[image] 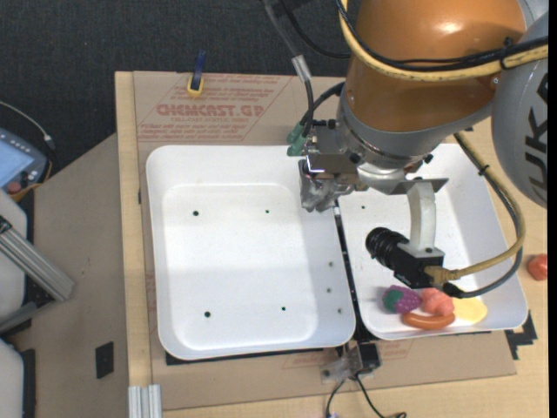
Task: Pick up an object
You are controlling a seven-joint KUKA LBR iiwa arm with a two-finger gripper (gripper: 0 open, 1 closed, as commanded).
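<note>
Several small toys lie in the front corner of the right bin: a purple and green piece, a pink-orange piece, an orange sausage shape and a flat yellow piece. My gripper hangs below the big orange wrist band, over the back part of the divider between the two bins. It is well behind and to the left of the toys. Nothing shows in it. A black fitting on the wrist hides part of the right bin.
The left bin is white with four small dark dots on its floor. Both bins rest on a cardboard sheet. A small orange object lies outside the right bin's edge. Cables loop around the arm.
</note>
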